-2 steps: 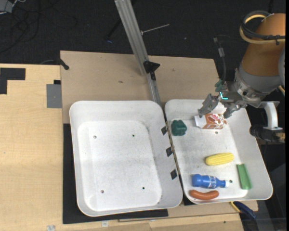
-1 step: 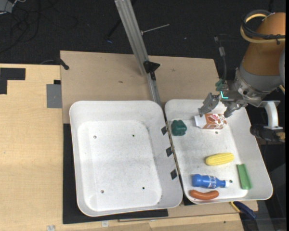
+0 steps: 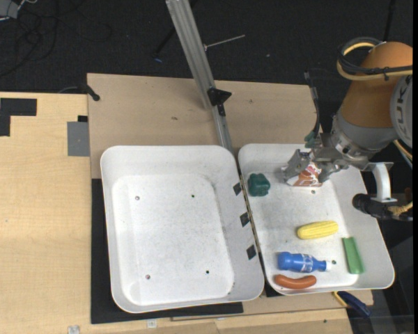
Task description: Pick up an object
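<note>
My gripper [image 3: 302, 168] hangs low over the back of the right bin [image 3: 380, 245], reaching in from the right. A small red and white object [image 3: 308, 179] sits right at its tip, partly hidden by it. A dark green lump [image 3: 258, 184] lies to the gripper's left, near the divide between the bins. Toward the front of the bin lie a yellow corn cob [image 3: 318, 230], a green block [image 3: 352, 255], a blue bottle [image 3: 301, 261] and a red sausage [image 3: 295, 281].
The left bin [image 3: 115, 186] stands beside the right one, with black clips [image 3: 244, 218] along the shared rim. A slanted aluminium rail [image 3: 198, 61] rises behind the bins. The arm's grey body and orange band [image 3: 376, 82] fill the upper right.
</note>
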Available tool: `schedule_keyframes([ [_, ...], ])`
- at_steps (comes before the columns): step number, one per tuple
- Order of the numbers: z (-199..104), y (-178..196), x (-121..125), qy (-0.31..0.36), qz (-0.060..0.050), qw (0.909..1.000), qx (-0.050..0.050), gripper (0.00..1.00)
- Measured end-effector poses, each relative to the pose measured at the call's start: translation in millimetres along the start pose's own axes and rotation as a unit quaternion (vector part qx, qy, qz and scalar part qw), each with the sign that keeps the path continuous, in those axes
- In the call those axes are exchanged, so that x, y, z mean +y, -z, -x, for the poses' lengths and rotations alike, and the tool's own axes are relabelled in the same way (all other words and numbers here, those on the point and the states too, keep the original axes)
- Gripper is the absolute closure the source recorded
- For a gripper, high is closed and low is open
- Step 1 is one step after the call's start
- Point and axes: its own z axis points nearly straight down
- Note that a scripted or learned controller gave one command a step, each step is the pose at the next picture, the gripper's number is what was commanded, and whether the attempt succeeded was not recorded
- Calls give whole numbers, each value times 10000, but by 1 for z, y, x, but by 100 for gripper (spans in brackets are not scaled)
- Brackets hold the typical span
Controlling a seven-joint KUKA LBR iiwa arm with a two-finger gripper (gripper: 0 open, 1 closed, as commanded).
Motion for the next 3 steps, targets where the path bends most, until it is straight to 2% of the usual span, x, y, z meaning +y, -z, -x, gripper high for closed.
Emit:
schedule_keyframes([
  [1,-1,-44,-1,1,0,10000,3,0],
  [2,-8,-107,0,-3,-10,10000,7,0],
  [3,-5,-93,1,-40,15,10000,2,100],
])
